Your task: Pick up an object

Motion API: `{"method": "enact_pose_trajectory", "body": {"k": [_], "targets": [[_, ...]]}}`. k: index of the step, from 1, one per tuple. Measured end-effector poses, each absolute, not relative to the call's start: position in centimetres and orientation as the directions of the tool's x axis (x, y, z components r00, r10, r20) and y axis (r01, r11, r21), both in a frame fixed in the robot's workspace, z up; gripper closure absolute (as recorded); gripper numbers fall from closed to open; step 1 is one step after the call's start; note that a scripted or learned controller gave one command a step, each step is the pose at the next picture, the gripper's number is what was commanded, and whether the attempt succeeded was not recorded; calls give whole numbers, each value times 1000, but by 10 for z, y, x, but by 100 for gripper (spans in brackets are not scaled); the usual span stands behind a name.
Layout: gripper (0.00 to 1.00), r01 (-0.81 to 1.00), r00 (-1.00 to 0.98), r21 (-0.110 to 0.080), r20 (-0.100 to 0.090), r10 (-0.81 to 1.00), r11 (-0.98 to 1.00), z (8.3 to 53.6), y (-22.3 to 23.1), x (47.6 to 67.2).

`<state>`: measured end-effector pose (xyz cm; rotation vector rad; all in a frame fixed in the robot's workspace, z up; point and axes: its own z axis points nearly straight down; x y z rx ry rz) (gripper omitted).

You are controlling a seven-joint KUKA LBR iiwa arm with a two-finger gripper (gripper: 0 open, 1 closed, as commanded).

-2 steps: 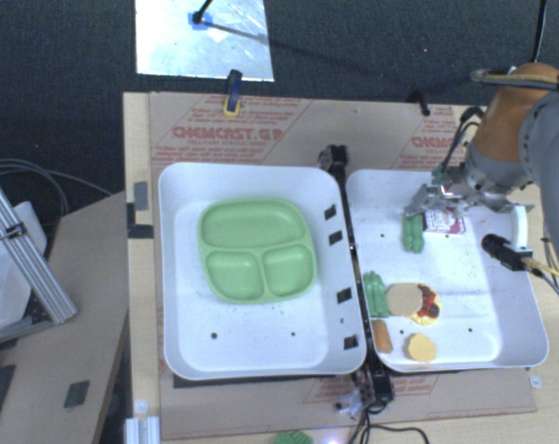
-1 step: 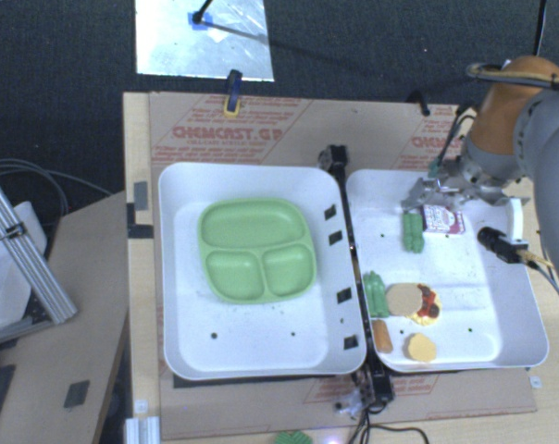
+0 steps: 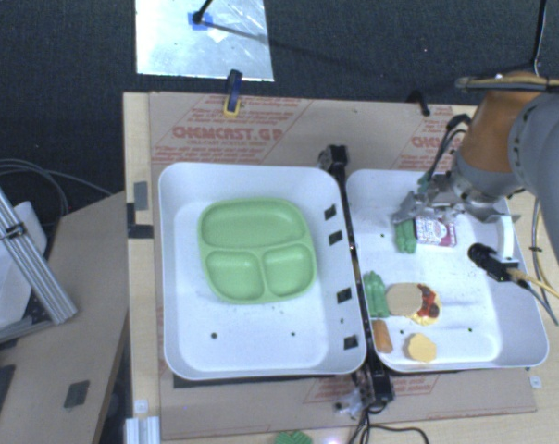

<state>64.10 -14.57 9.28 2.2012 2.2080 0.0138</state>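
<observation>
You are looking at a robotics lab, a grey arm (image 3: 539, 141) reaching over a table (image 3: 261, 123) carrying two white bins (image 3: 182, 340), cables (image 3: 39, 178) trailing across dark carpet (image 3: 57, 54), aluminium framing (image 3: 20, 257) standing at the left, a foil sheet (image 3: 205, 26) lying beyond.

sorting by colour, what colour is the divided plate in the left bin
Light green, seen in the camera view: divided plate.

Arm (image 3: 529, 137) cut by right edge; end effector (image 3: 434, 203) blurred.
</observation>
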Motion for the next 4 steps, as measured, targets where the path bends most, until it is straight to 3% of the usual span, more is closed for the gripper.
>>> {"method": "enact_pose_trajectory", "body": {"k": [2,3,4], "targets": [[0,1000,-5,19,-2,1000,5,92,-172,641],[0,1000,-6,19,-7,1000,6,92,-174,658],[0,1000,-5,5,-2,1000,5,86,-173,654]]}}
